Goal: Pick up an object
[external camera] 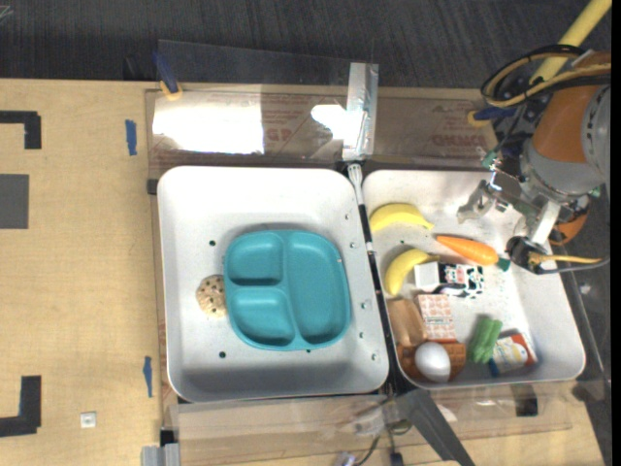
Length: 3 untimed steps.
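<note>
My pincer (505,223) hangs over the far right part of the right bin (568,323), and from this slanted view I cannot tell whether it is apart or together; nothing shows between its tips, so I count myself as holding nothing. The things I might pick all lie in this bin: a carrot (466,249) just beside my pincer, two bananas (400,218) at the bin's left wall, a small black-and-white carton (458,278) under the carrot, a pink packet (437,316), an egg (433,360) near the front edge, and a green piece (484,339) next to a small bottle (511,352). The left bin (184,212) holds a teal divided plate (288,287) and a cookie (212,295), both well apart from me. The trouble I foresee is the crowding. The carrot is slim and rounded, and it seems to rest partly on the carton, so a grip that lands off its middle could roll it away or pinch the carton with it. The bananas lie close to the carrot's tip, so a wide approach could nudge them. I also sit near the bin's far wall, and a careless descent could strike the rim. The egg would likely slip from any grip.
</note>
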Each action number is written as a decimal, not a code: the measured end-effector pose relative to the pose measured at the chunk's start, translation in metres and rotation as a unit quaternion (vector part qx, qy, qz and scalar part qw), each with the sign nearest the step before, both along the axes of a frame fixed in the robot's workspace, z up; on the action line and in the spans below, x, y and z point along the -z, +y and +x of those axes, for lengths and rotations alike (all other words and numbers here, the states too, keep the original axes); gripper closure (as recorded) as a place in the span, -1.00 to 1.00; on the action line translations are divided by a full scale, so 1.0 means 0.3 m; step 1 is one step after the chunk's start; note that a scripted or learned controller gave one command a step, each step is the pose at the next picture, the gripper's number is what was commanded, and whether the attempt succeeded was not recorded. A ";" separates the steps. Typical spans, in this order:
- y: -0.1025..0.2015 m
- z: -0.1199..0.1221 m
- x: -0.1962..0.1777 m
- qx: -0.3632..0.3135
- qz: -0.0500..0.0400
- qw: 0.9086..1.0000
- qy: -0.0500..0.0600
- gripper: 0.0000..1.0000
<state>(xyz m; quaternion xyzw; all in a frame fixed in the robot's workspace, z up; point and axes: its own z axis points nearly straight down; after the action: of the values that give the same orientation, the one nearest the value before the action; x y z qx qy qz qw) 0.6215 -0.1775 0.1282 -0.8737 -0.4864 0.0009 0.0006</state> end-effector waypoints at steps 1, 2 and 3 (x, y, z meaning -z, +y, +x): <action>0.016 -0.148 -0.131 0.005 0.001 1.000 0.001 -1.00; 0.046 -0.103 -0.099 0.035 0.001 0.999 0.002 -1.00; 0.063 -0.128 -0.385 -0.057 0.000 0.998 -0.001 -1.00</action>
<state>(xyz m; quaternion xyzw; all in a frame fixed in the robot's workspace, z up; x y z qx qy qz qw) 0.5830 -0.1586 0.2437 -0.8446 -0.5354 -0.0001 -0.0003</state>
